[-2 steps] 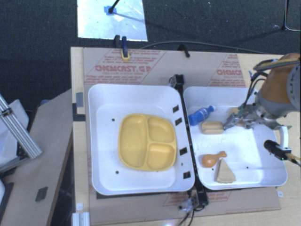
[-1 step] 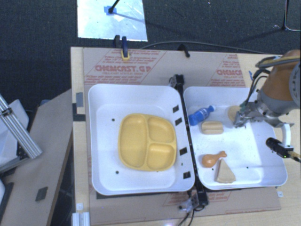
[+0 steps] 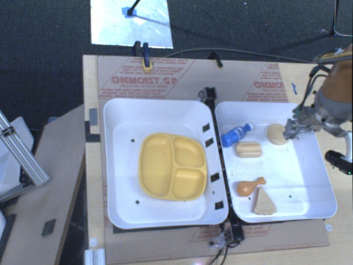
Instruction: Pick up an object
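Two shallow white bins sit side by side on the bench. Left bin (image 3: 118, 148): one yellow divided tray (image 3: 172, 166). Right bin (image 3: 314, 175): a small blue bottle (image 3: 235, 134) lying on its side, a tan bread roll (image 3: 249, 149), a round beige bun (image 3: 277, 133), an orange toy drumstick (image 3: 250, 186) and a tan wedge-shaped piece (image 3: 264, 202). The gripper (image 3: 292, 130) hangs low at the far right part of the right bin, just beside, perhaps touching, the round beige bun; whether its fingers are spread or closed cannot be told at this resolution, and nothing is seen between them.

Judged step: approach to a grasp, the bun being the likeliest target. For a sound pick, the fingers should straddle the bun across its middle instead of meeting its edge, since a domed, smooth form tends to slide sideways under an off-centre squeeze. Descent should be vertical, closure should come only once the tips are below the widest part, and the lift should be straight up, away from the nearby bin wall.
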`<state>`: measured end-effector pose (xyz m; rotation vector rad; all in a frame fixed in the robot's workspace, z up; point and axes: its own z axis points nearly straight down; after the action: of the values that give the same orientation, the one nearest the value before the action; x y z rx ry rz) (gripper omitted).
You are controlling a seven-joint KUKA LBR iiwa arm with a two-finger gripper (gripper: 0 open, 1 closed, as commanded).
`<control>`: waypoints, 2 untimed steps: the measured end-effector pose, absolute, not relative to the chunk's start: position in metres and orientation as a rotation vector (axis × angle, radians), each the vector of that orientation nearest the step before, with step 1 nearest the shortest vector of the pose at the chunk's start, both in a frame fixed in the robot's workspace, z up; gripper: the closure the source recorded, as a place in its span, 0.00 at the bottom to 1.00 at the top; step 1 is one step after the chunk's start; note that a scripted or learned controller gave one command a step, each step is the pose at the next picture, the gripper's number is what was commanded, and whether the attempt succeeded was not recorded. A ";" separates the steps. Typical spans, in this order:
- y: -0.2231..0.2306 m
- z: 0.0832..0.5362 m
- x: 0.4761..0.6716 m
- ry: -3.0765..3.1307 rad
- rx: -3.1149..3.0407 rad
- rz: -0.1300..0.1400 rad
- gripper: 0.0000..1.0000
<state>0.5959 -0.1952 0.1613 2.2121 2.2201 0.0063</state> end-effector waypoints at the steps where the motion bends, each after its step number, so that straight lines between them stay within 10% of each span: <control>1: -0.186 0.221 0.600 2.222 2.210 0.007 1.00; 2: -0.187 0.260 0.601 2.224 2.211 0.005 1.00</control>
<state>0.6015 -0.1866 0.2599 2.2107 2.2236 0.0051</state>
